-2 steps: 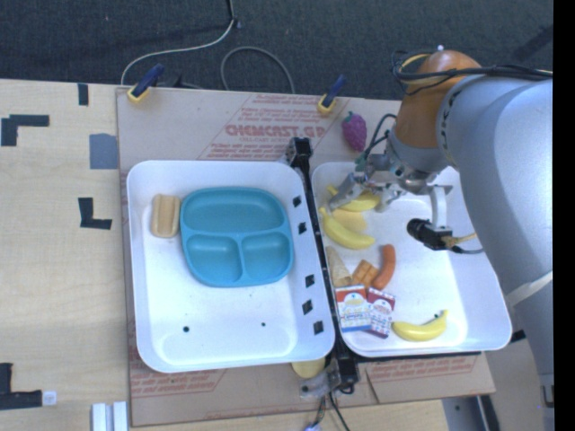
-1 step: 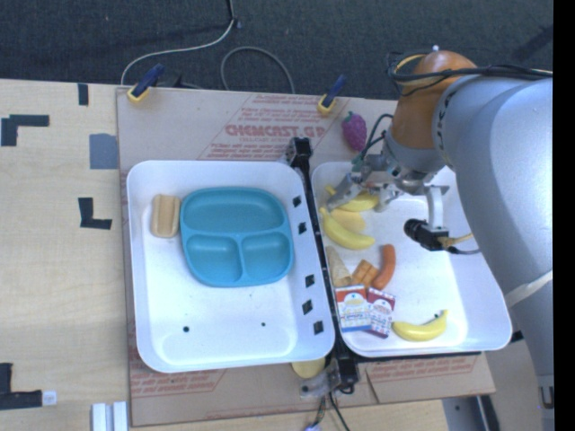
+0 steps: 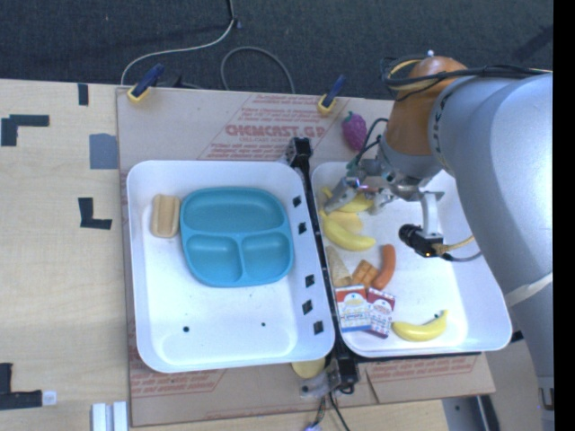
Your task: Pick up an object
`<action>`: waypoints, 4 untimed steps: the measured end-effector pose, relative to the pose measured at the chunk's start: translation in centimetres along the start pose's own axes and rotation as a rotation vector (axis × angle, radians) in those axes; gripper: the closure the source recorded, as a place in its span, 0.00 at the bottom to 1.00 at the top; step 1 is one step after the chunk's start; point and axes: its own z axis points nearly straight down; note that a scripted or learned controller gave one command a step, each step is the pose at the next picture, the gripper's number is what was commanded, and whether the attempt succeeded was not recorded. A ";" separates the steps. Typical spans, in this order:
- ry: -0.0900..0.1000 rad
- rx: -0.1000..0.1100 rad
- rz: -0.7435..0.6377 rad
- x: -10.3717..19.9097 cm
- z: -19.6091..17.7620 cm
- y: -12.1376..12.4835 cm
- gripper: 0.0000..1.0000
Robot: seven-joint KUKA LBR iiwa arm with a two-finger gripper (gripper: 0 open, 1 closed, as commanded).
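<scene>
My gripper [image 3: 352,192] is low over the back left corner of the right bin [image 3: 467,285]. It hangs just above a yellow banana [image 3: 347,233] and a second yellow piece [image 3: 361,206] partly hidden under it. Nearer the front lie an orange sausage [image 3: 386,266], small carrot pieces [image 3: 362,273], a red and white box [image 3: 364,312] and another banana [image 3: 420,328]. No object shows held in the gripper.
The left bin [image 3: 162,330] holds a blue divided plate [image 3: 238,236] and a tan bread slice [image 3: 164,215]. A purple toy [image 3: 354,131] lies on the cardboard behind the right bin. Black clips run along the wall between the bins [image 3: 310,268]. The arm's grey bulk [image 3: 503,178] covers the right bin's far side.
</scene>
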 end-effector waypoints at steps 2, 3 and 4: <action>0.014 0.018 -0.002 -1.2 0.1 1.0 0.00; 0.011 0.016 -0.001 -1.2 0.1 1.0 0.00; 0.006 0.015 0.001 -0.9 0.1 1.0 0.00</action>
